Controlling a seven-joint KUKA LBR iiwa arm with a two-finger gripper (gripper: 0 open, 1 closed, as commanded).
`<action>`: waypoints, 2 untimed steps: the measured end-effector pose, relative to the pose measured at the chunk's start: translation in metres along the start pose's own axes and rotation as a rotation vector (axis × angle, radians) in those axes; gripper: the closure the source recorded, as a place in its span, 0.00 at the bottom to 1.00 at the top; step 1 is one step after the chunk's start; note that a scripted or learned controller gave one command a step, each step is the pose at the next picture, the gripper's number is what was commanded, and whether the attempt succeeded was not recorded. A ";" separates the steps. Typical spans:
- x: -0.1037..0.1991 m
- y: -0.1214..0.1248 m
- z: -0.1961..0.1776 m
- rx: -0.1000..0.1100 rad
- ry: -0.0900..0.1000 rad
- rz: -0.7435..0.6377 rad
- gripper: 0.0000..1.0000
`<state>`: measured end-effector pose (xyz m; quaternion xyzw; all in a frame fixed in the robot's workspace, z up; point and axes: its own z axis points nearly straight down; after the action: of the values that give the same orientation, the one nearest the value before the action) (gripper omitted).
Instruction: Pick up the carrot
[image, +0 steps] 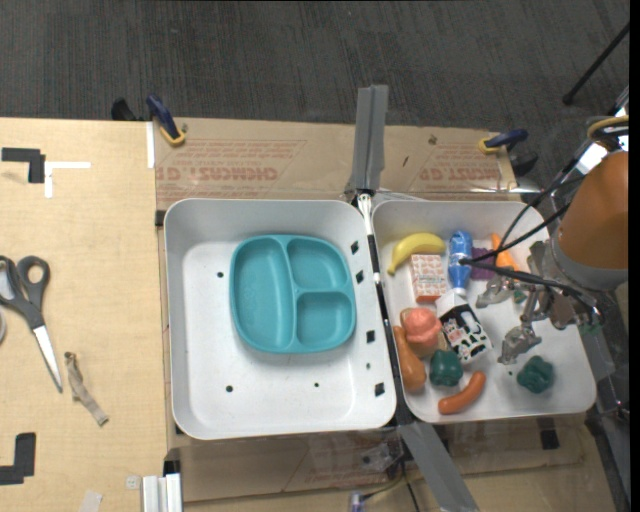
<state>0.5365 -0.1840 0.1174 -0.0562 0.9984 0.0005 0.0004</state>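
The carrot (408, 362) is lying along the left wall of the right bin (575, 402), while the pincer (510, 318), spread open and gripping nothing, is hovering right of it, needing leftward travel and lengthwise alignment.

Orange carrot (409, 366), teal plate (293, 293)

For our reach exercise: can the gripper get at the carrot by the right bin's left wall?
Probably, though tightly: the carrot lies open from above, but the bin wall, pink toy and green toy crowd it.
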 end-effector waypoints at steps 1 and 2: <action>-0.044 -0.039 0.024 0.002 -0.005 0.311 0.00; -0.046 -0.039 0.014 0.003 -0.010 0.308 1.00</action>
<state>0.5867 -0.2179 0.1038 0.0974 0.9952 -0.0007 0.0054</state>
